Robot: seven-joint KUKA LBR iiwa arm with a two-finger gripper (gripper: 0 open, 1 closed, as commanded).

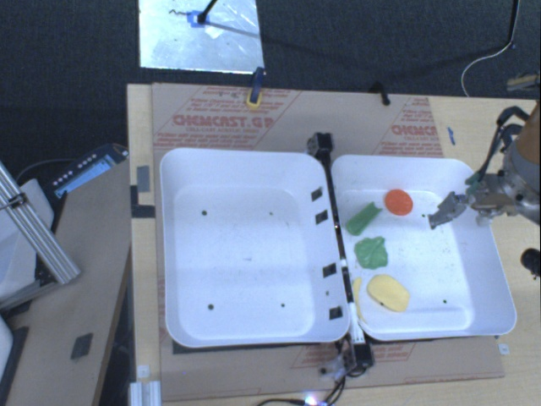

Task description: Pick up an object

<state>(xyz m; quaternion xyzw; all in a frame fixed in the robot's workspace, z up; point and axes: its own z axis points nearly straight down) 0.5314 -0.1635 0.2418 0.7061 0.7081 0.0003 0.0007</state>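
The right bin (482,311) holds several small things: an orange round piece (399,201), a green oblong block (363,219), a green leafy piece (370,251) and a yellow lump (388,293). My gripper (443,212) reaches in from the right, over the bin's upper right part, to the right of the orange piece and apart from it. I see nothing between its fingers.
The left bin (182,311) lies beside the right one, joined by a black divider with clips (331,235). Cardboard (279,117) lies under both bins. A yellow clamp (254,98) sits at the back edge, and a metal plate (199,24) beyond it.
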